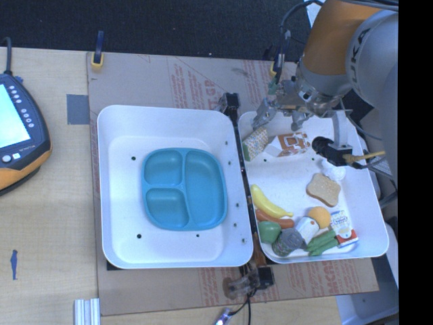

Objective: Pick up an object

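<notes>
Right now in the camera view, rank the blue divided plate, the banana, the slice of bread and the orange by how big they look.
1. Blue divided plate, by far the largest.
2. Banana.
3. Slice of bread, close to the banana in area, so that order is unsure.
4. Orange, smallest.

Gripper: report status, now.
Gripper open, nothing held, above right bin's far end. Small packet just below it. Bread slice, banana lie nearby.

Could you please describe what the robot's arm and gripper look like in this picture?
The grey, rounded KUKA arm has a broad orange band above its wrist. Thin black cables loop around that wrist. Below it sits a small silver metal two-finger gripper with slim, pale fingers.
</notes>
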`<state>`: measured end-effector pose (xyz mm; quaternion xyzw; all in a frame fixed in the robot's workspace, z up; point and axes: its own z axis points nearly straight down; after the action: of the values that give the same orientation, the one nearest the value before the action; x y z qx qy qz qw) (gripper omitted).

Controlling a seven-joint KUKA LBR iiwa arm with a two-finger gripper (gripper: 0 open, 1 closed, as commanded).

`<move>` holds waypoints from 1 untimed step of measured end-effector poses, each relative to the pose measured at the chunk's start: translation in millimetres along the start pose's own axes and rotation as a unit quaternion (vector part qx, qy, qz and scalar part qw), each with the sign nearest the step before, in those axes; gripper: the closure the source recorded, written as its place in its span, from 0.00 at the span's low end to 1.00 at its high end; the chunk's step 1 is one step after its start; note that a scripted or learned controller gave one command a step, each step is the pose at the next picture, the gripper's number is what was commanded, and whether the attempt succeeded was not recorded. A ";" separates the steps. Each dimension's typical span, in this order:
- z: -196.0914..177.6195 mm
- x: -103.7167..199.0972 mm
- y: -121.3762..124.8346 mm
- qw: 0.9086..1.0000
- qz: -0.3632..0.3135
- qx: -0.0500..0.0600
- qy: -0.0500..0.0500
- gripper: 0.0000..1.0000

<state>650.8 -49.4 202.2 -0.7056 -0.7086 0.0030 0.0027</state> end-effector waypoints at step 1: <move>10.3 66.5 5.6 1.000 -0.001 -0.001 0.000 0.00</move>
<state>656.0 17.2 191.8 -0.7051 -0.7091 0.0025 0.0018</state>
